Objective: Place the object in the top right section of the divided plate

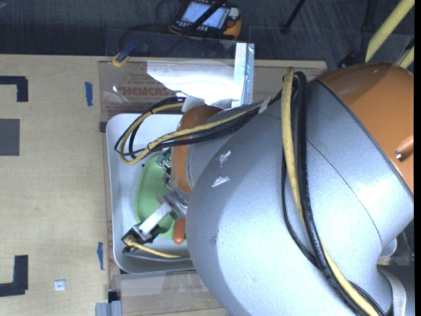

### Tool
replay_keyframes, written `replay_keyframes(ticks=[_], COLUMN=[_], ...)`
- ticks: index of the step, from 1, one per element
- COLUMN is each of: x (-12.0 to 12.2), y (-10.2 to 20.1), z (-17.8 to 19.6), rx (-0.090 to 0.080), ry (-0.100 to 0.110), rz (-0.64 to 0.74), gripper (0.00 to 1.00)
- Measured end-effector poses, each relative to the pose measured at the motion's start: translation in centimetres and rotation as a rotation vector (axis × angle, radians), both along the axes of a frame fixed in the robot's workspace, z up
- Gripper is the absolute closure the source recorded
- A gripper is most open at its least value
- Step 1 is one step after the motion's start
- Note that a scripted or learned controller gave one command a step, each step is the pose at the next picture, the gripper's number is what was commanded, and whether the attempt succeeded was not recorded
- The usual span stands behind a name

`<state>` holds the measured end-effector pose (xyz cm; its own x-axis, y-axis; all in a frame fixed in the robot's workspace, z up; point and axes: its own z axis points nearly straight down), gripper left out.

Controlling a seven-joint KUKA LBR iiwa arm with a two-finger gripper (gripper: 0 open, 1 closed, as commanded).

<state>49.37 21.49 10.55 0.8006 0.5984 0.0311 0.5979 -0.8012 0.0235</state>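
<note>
A green divided plate (148, 191) lies in the white bin (116, 176). Just its left part shows past the arm, and its sections are hidden. My gripper (170, 197) hangs low over the plate's right side, mostly covered by the grey arm and the orange wrist band (197, 120). A small orange-red object (177, 233) peeks out at the plate's lower right edge, right beside the gripper. I cannot tell whether it is held or lying in the bin.
The large grey arm (296, 203) covers the right half of the view, with yellow cables (141, 137) looping over the bin. A clear-walled box with white sheeting (191, 78) stands behind the bin. Bare wooden bench (52, 176) lies to the left.
</note>
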Motion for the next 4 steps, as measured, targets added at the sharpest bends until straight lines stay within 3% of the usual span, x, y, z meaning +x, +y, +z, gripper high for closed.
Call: replay_keyframes(ticks=[2,3,4], x=[0.12,0.11,-0.18], y=[0.12,0.61,0.54], z=[0.03,0.02,-0.15], rx=[-0.005,0.010,0.009], ry=[-0.003,-0.008,0.003], rz=[0.210,-0.048,-0.051], gripper=[1.00,1.00,0.00])
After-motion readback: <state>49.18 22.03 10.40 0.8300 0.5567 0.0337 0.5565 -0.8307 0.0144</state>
